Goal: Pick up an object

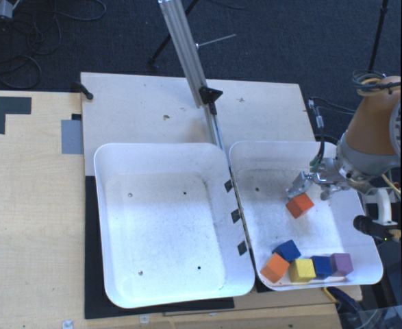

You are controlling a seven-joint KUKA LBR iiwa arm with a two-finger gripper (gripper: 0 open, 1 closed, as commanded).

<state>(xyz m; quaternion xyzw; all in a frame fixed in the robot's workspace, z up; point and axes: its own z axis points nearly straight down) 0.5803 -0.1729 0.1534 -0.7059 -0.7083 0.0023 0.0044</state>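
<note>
Your gripper (pixel 313 186) hangs open over the right bin (pixel 255 157) — the red-orange cube (pixel 299 205) sits just below it, toward the table's front edge.

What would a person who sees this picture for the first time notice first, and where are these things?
The eye goes first to the arm with its orange band, reaching in from the right over the right bin, and to the red-orange cube just below its gripper. Next comes the cluster of coloured blocks at the near edge of that bin: orange, blue, yellow, a second blue and purple.
</note>
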